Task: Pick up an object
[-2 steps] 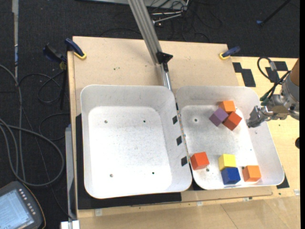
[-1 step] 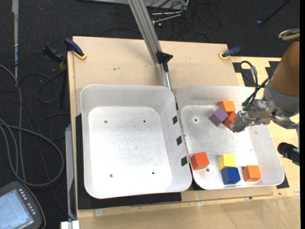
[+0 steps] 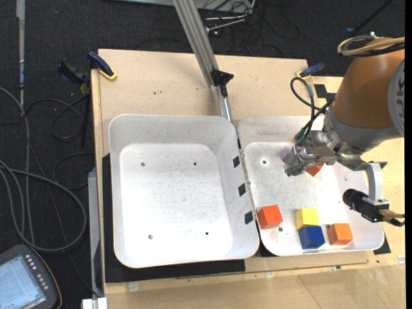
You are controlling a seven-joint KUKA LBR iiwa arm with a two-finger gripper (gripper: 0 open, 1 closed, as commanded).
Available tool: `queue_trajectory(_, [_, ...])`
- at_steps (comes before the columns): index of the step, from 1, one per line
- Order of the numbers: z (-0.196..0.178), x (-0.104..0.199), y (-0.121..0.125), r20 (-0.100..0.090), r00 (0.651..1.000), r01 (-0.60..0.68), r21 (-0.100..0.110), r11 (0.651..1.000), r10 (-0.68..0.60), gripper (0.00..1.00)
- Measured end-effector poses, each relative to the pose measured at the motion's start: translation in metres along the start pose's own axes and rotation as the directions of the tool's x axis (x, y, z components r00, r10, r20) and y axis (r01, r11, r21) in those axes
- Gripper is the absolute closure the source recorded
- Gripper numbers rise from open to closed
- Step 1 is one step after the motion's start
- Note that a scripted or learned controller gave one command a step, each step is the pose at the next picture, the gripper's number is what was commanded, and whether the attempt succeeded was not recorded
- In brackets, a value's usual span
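My gripper (image 3: 300, 163) hangs low over the back part of the right bin (image 3: 270, 137), under the orange-banded wrist. A red-orange block (image 3: 315, 169) peeks out right beside it, mostly hidden by the gripper body. Along the front of the same bin lie an orange cube (image 3: 270, 215), a yellow cube (image 3: 307, 217), a blue cube (image 3: 311, 237) and another orange cube (image 3: 340, 234). The yellow and blue cubes touch each other.
The left bin (image 3: 122, 172) sits alongside, its rim meeting the right bin's at the middle. A metal pole (image 3: 196, 34) slants in from the top to the bins' back edge. Cables trail beside the arm at the right.
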State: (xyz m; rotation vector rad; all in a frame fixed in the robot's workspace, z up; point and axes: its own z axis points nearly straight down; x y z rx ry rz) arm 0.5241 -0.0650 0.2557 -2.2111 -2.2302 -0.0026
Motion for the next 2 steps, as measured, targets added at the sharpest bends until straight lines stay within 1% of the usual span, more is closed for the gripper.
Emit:
queue_trajectory(1, [0.015,0.056,-0.004,0.0,1.0,0.0,0.002,1.0,0.0,1.0])
queue_trajectory(2, [0.013,0.12,-0.006,0.0,1.0,0.001,0.001,1.0,-0.001,1.0])
